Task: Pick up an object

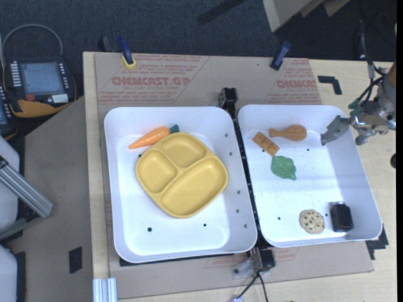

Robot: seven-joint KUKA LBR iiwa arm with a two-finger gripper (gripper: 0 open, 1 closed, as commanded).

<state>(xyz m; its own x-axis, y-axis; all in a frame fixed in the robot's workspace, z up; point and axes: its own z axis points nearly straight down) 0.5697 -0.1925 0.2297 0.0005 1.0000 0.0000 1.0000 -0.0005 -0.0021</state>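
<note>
Since the tool (346, 129) hangs spread wide with nothing in it over the right bin's (365, 187) far right edge, the pick looks barely started, with the drumstick (289, 132) lying untouched near that bin's far edge.

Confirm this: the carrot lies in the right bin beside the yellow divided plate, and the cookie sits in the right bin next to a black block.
Wrong on one point. The camera view shows the carrot in the left bin, beside the yellow divided plate. The cookie does sit in the right bin next to the black block.
</note>
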